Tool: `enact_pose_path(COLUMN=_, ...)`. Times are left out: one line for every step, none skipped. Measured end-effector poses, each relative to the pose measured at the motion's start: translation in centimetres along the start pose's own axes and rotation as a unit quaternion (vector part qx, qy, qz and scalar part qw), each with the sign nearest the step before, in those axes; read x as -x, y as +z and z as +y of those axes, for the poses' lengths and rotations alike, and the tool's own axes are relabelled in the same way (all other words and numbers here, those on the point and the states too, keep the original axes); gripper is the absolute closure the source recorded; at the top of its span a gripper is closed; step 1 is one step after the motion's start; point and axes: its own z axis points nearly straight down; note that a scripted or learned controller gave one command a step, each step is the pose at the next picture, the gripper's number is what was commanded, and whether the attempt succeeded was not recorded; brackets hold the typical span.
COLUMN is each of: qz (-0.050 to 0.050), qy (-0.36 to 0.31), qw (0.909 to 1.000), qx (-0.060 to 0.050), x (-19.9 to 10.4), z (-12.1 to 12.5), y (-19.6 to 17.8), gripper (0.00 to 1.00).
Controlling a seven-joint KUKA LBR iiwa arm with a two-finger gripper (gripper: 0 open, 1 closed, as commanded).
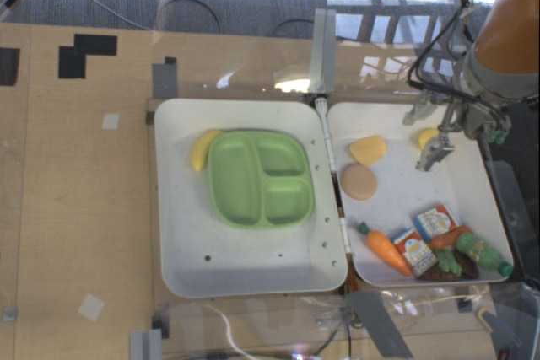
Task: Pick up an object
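At the frame's upper right the gripper (440,149) hangs empty over the right bin (485,181), beside a small yellow piece (428,137), apparently positioning for a pick. How wide it stands, I cannot tell.

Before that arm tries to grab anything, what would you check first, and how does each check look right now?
1. Things to pick in the right bin: ok. A carrot, two small boxes, a tan disc and a yellow piece lie there.
2. Gripper over that bin: ok, near its top right.
3. Gripper free of any load: ok, nothing sits between its fingers.
4. Nearest target: cannot tell. A small yellow thing lies right beside the fingers, partly hidden.
5. Room around targets: not ok in the lower right corner, where boxes and vegetables crowd together; ok for the disc.
6. Left bin: ok, the green plate lies flat, with a banana beside it.
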Motion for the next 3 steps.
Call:
enact_pose_path(qz=-0.005, qy=0.189, qw=0.9819, qx=0.0, x=3.3, z=0.8, y=13.5, gripper=0.0)
enact_pose_path(qz=-0.001, qy=0.246, qw=0.9692, qx=-0.004, x=5.1, z=2.3, y=13.9, gripper=0.0)
enact_pose_path(qz=0.0, qy=0.378, qw=0.9258, qx=-0.001, x=1.9, z=-2.9, y=14.9, gripper=0.0)
